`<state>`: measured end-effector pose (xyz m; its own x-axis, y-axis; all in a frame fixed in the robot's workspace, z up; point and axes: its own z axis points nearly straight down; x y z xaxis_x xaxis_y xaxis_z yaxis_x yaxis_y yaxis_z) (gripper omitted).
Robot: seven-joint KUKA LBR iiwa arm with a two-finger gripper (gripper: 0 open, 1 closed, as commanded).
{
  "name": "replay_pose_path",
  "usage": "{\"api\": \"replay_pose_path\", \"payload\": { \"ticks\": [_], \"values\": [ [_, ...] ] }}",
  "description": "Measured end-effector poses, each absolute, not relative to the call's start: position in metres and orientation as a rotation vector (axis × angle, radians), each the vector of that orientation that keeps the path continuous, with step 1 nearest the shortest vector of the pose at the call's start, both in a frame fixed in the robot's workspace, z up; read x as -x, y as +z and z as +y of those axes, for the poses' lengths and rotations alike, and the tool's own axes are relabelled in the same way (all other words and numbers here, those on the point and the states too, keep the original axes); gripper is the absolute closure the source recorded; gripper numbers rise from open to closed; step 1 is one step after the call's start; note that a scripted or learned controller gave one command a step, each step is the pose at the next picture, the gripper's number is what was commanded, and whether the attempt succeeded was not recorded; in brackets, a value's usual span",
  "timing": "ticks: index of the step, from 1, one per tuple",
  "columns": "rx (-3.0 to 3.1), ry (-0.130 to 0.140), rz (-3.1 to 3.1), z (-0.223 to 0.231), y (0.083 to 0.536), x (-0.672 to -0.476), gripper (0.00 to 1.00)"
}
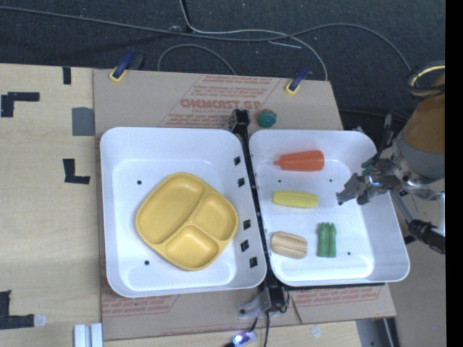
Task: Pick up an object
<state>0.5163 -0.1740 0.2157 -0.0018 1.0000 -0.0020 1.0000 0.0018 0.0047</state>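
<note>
Dark carpet behind, cardboard on the counter (43, 194), and the pincer (354, 191) hovers over the right bin (362, 270), looks slightly spread, holding nothing. Still approaching, I'd say; next it needs to drop onto the corn (294, 199) just left of it.

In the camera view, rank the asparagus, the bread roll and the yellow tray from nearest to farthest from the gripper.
Measured from the gripper at the right bin's right side:
1. Asparagus, just below-left of it, in the right bin.
2. Bread roll, at that bin's lower left.
3. Yellow tray, across the divider in the left bin.
</note>
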Motion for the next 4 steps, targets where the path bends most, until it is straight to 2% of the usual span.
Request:
{"api": "replay_pose_path", "payload": {
  "ticks": [2, 4],
  "values": [
    [-2.217, -0.001, 2.23, -0.077, 0.201, -0.527, 1.0],
    [-2.216, 0.0, 2.229, 0.026, 0.219, -0.55, 1.0]
  ]
}}
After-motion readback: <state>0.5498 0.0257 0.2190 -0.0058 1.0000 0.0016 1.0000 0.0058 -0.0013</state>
